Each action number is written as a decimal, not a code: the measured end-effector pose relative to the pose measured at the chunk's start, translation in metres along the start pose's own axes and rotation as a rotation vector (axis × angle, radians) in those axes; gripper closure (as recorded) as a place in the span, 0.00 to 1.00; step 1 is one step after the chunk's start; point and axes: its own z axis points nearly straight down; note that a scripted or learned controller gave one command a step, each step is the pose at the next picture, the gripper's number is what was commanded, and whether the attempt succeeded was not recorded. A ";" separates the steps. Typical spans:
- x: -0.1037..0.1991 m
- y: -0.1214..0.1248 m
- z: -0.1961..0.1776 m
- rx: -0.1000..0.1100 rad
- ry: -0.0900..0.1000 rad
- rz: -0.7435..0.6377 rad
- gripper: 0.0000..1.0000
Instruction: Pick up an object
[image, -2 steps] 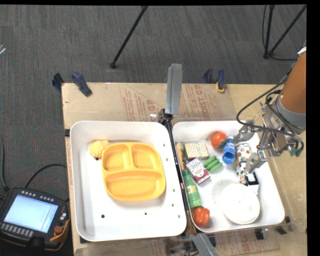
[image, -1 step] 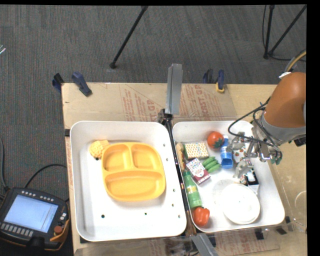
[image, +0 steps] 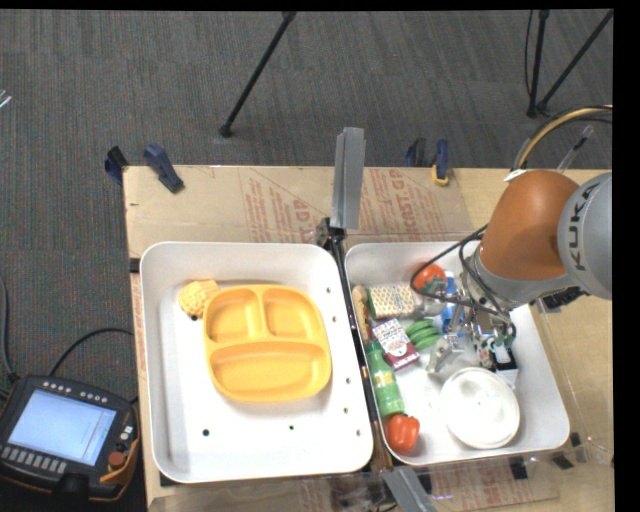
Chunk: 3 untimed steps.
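Observation:
My gripper hangs low over the middle of the right bin, under the orange wrist band. Just to its left lie green pieces and a small red-and-white carton. A patterned box and a red tomato-like item sit further back. Along the bin's left wall lies a green bottle, with a red pepper at the front. A white round bowl rests just in front of the gripper. I see nothing clearly held.
The left bin holds a yellow divided plate and a small yellow corn-like piece at its back left. A grey upright post stands behind the divider between the bins. Cables trail around the wrist.

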 end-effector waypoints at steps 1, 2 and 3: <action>-0.015 0.065 -0.003 0.002 -0.006 0.267 0.00; -0.016 0.067 -0.013 0.003 -0.008 0.260 1.00; 0.029 -0.055 -0.003 0.004 -0.006 0.361 1.00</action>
